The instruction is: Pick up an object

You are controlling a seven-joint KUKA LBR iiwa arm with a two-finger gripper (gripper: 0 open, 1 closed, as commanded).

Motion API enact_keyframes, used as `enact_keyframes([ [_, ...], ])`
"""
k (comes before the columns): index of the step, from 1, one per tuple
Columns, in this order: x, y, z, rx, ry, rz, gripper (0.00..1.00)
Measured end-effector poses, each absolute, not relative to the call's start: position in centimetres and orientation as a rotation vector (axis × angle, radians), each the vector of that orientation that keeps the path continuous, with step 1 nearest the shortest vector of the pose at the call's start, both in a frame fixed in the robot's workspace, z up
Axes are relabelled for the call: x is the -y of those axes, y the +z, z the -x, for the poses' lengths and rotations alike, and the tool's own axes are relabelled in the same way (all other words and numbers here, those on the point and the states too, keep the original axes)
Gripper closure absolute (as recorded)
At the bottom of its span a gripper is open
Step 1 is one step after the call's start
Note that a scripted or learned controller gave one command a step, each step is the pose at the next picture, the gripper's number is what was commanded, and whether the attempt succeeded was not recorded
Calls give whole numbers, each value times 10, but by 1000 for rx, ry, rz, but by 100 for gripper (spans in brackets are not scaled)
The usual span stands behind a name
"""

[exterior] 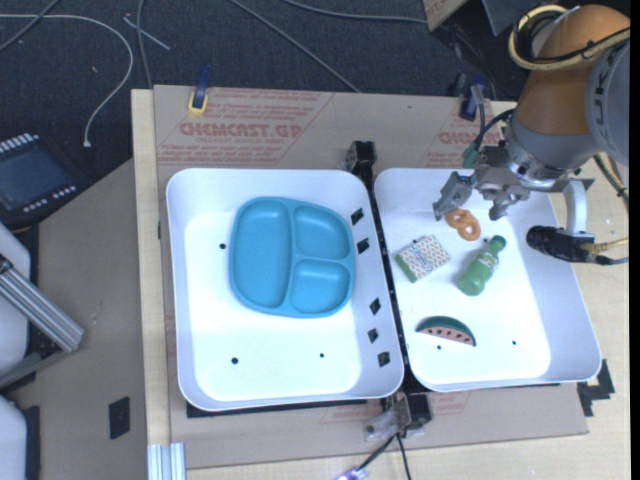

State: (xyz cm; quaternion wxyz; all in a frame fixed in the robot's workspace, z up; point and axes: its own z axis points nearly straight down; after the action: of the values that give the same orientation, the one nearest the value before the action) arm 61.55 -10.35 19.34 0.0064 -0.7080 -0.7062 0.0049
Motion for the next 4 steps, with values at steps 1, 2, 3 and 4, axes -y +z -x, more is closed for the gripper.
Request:
enact_keyframes([
  [1,103,202,-619,2221,1,2221,0],
  [2,96,142,-615,2218,4,2217,0],
  [3,96,89,-615,2219,4,2218,0],
  [4,96,103,-616,2221,-2,2221,100],
])
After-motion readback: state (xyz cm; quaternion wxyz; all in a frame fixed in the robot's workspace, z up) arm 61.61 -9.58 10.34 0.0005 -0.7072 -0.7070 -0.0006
